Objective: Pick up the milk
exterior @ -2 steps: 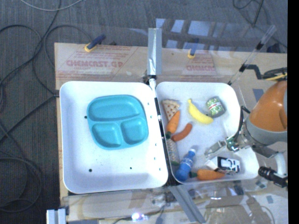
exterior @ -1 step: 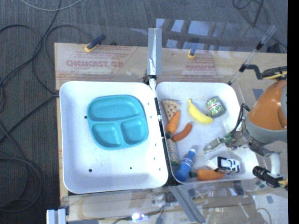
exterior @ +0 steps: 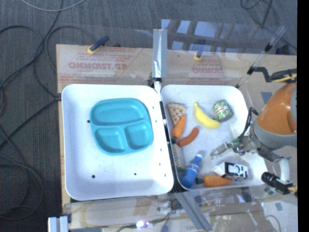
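The milk [exterior: 236, 170] is a small white carton with black markings, lying near the front right of the right bin [exterior: 240, 94]. My gripper [exterior: 226, 150] hangs just behind the carton and a little to its left, above the bin floor. It is open, with nothing between its fingers. The grey arm with its orange band [exterior: 280, 112] reaches in over the bin's right rim.
An orange carrot [exterior: 217, 180] and a blue bottle [exterior: 192, 170] lie left of the milk. Further back are two more carrots [exterior: 187, 137], a pizza slice [exterior: 176, 111], a banana [exterior: 206, 117] and a green can [exterior: 222, 109]. The left bin [exterior: 77, 178] holds a blue divided tray [exterior: 122, 124].
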You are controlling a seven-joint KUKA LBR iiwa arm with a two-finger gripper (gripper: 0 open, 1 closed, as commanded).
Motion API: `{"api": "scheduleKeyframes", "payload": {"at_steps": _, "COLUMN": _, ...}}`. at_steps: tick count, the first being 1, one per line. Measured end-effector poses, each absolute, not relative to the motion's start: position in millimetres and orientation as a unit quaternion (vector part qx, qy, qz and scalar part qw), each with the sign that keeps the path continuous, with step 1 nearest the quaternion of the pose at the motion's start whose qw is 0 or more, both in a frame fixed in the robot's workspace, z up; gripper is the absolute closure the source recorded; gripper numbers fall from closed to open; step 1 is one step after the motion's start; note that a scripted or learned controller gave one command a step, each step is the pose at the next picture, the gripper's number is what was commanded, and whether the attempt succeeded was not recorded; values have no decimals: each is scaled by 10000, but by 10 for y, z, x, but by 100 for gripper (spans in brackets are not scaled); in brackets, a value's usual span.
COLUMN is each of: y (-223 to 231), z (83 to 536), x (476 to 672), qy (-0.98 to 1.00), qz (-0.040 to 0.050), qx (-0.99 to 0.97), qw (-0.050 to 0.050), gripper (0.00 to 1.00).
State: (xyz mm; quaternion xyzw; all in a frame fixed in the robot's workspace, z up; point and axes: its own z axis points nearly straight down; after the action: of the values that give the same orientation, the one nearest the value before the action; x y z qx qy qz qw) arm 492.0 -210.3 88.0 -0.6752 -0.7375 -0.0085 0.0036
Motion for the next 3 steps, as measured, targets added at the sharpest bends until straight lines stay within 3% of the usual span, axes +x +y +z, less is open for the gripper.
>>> {"api": "scheduleKeyframes", "payload": {"at_steps": 3, "y": -2124, "z": 882, "x": 4909, "qy": -7722, "qz": -66, "qx": -6354, "qw": 42, "gripper": 0}}
